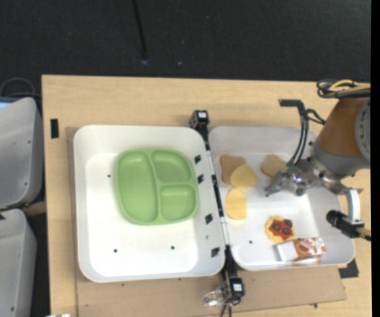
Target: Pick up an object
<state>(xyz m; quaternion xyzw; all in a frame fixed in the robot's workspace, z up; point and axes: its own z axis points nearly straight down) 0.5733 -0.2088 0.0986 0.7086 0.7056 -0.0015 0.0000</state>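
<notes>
Closest to the camera, a small red and white packet (304, 247) lies by the front wall of the right bin (269, 261), beside a round toy pizza (280, 228). Its printing is too small to read. The gripper (284, 183) hangs low in this bin; whether it is spread or pressed together, I cannot tell. Left of it, just beside, lie a yellow piece (244, 176) partly over a brown slice (229, 164); another brown piece (273, 164) sits behind. I think the yellow piece is the nearest target. A second yellow piece (235, 203) lies forward-left. The left bin (97, 256) holds a green divided plate (156, 186).
</notes>
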